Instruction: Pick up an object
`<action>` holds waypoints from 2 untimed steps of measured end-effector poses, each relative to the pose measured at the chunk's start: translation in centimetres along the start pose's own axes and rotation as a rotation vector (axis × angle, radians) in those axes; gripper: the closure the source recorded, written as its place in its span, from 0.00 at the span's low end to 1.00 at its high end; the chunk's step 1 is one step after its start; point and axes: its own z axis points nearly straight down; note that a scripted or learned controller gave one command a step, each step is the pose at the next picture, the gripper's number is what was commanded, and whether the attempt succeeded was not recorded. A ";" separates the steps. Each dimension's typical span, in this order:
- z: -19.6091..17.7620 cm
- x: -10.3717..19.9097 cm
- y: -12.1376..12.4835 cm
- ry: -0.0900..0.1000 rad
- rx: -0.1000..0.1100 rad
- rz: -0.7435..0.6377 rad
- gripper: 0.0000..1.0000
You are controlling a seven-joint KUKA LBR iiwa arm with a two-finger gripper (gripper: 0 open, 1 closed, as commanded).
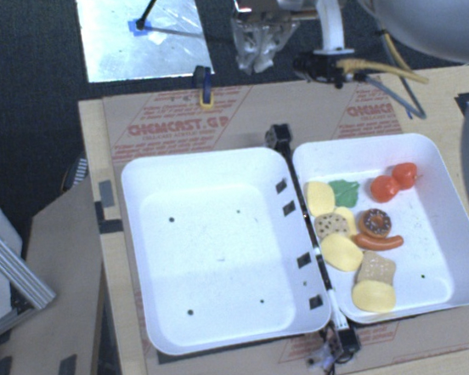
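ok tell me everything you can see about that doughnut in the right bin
The doughnut is a small toy ring, plastic-looking, with dark brown icing and pale specks like sprinkles. It lies flat near the middle of the right bin, hole facing up. Its lower edge touches the orange sausage beneath it, and a speckled cookie sits to its left, seemingly just apart.

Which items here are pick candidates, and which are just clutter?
Job: gripper; in the right bin: tomatoes, doughnut, sausage, cookie, green leaf, yellow pieces.
Lying about: left bin, blue-yellow clamp, cardboard sheet.
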 end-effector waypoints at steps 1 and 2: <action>16.3 5.7 -1.5 -0.001 0.015 -0.010 1.00; 14.1 5.5 -1.1 0.004 -0.004 -0.010 1.00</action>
